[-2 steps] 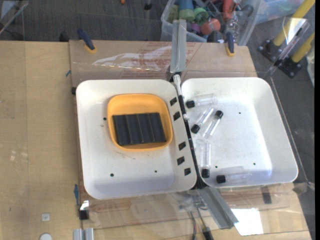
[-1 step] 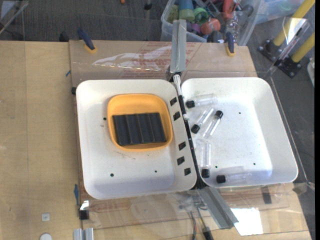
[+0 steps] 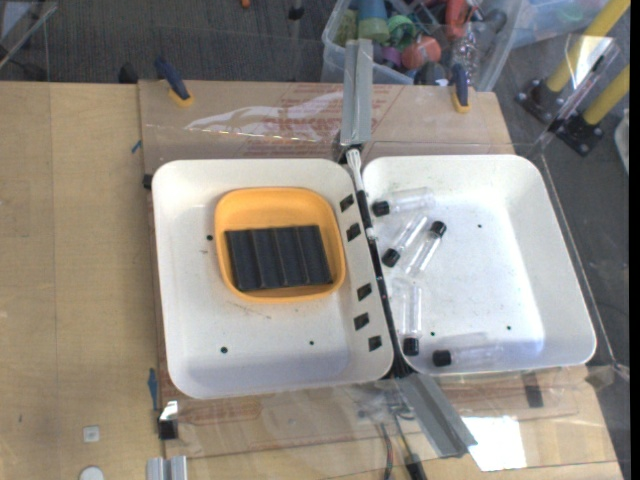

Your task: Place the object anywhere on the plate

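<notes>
Dark ridged block (image 3: 278, 257) already sat on the orange plate (image 3: 228, 213) in the left bin (image 3: 180, 308); placement looked done. Jaws' state: can't tell.

No text, label or number can be read anywhere.

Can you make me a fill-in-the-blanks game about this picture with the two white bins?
1. The yellow plate sits in the ____ bin.
2. The ridged block lying on the plate is ____ in colour.
3. The clear tubes with black caps lie in the ____ bin.
4. The plastic tub of colourful toys stands on the ____.

Missing words: left; black; right; floor
</notes>
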Motion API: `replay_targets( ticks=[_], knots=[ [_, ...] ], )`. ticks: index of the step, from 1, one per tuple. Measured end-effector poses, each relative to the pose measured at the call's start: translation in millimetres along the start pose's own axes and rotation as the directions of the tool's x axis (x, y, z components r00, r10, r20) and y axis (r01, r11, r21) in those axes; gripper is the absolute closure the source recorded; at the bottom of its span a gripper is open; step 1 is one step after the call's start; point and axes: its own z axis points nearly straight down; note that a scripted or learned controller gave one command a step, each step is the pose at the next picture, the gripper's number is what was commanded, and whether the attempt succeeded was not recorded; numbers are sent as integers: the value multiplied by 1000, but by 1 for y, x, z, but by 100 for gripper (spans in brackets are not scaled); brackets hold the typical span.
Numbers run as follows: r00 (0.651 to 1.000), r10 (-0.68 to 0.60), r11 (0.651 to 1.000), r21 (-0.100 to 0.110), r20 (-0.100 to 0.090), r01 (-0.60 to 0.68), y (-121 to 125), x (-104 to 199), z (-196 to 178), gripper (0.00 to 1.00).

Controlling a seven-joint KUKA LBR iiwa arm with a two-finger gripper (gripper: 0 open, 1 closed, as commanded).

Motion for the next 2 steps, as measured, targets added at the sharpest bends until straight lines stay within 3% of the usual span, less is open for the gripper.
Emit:
replay_targets(
  ticks=[1,2],
  knots=[
    [912,-410,912,-11,2,410,-1,-8,12,100],
    [732,-681,732,-7,1,681,-10,-9,13,100]
  ],
)
